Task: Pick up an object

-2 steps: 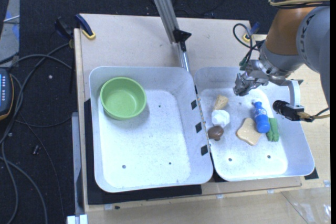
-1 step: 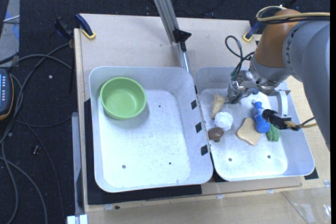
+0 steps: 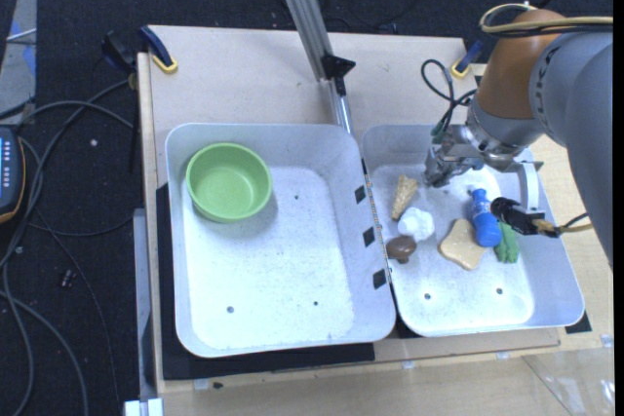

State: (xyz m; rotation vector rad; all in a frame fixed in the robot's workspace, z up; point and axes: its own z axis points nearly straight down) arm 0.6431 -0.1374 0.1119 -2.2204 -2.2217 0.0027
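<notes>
A green bowl (image 3: 229, 181) sits in the left bin (image 3: 292, 307). In the right bin (image 3: 487, 312) lie a brown lump (image 3: 401, 248), a cone (image 3: 404, 196), a white wad (image 3: 416, 223), a tan piece (image 3: 461, 245), a blue bottle (image 3: 483, 218) and a green item (image 3: 508, 244). The end effector (image 3: 441, 170) hovers just right of the cone; whether it is apart or together, I cannot tell.

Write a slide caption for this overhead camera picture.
Robot arm's gripper above a bin of small objects; green bowl in the neighbouring bin.
</notes>
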